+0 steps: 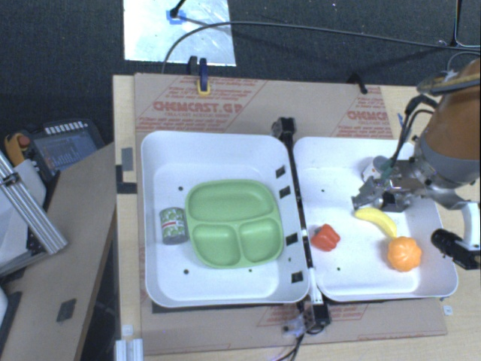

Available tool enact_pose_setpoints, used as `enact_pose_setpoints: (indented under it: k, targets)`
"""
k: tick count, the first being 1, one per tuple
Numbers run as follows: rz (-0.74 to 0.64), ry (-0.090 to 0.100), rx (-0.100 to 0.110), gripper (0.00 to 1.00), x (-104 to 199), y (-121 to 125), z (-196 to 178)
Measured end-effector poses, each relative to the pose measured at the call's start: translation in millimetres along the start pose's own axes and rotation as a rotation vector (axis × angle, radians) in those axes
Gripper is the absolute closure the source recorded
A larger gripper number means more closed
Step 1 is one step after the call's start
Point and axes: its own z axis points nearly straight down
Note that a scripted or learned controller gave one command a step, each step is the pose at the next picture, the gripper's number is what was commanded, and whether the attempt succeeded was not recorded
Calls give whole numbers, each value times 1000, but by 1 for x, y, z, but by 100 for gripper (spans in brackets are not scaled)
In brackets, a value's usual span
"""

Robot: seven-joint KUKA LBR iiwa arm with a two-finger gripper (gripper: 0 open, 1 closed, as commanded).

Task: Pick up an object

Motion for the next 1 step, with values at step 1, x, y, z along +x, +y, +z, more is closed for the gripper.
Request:
enact_pose_setpoints:
  k: [1]
  targets:
    - [2, 1, 4, 0, 2, 10, 51]
